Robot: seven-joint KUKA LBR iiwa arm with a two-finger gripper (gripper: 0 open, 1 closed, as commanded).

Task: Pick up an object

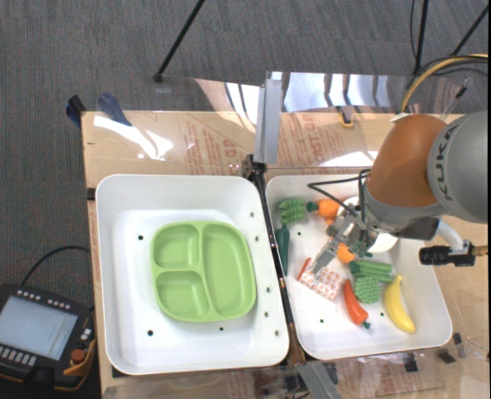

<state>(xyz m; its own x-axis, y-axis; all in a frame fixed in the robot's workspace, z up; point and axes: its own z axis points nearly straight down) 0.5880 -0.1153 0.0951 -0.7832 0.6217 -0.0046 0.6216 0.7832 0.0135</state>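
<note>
At the far left, on the floor, lies one pendant [33, 335] with a grey screen. On the bench stand two white bins side by side. The left bin [120, 214] holds one thing: a green tray [203, 270] with three compartments, flat in the middle of the bin.

The right bin [432, 327] holds several toys. Next to its left wall lies one dark green pepper [283, 246], long and thin. Near the top left corner of this bin there is one leafy green [292, 211], and just to the right of it one orange piece [329, 209]. Lower down lies one red and white packet [320, 278]. To the right of the packet lies one red pepper [354, 302], with its stem pointing to the lower right. Above it there is one knobbly green toy [369, 283], and at the right one banana [397, 305], close to that green toy.

The gripper [342, 241] is low in the right bin, above the packet, and points to the lower left. Whether its fingers are wide or narrow I cannot tell. A second orange piece [346, 254] lies touching the tip or just beside it; I cannot tell if it is held. The arm [411, 173] comes in from the right, with its orange band above the wrist.
</note>
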